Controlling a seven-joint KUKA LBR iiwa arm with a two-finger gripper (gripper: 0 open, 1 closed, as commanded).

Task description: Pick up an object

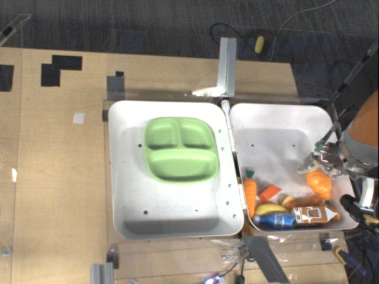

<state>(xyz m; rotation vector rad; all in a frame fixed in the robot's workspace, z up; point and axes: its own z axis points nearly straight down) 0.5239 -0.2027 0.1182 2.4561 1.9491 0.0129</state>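
White plastic forms two shallow bins side by side: the left bin (118, 176) and the right bin (278, 123). One green divided plate (179, 148), with three compartments, lies in the left bin, well apart from the arm. Six items crowd the right bin's near edge: one carrot (250, 195) upright against the wall shared with the left bin; one red wedge (270, 191) just beside it; one banana (269, 209); one blue bottle (276, 220) along the near wall; one brown carton (315, 215) whose printed label is too small to read; and one orange fruit (320, 184) above the carton. The gripper (324, 158) sits at the bin's right side, just above the orange fruit; whether its fingers are apart or together cannot be told
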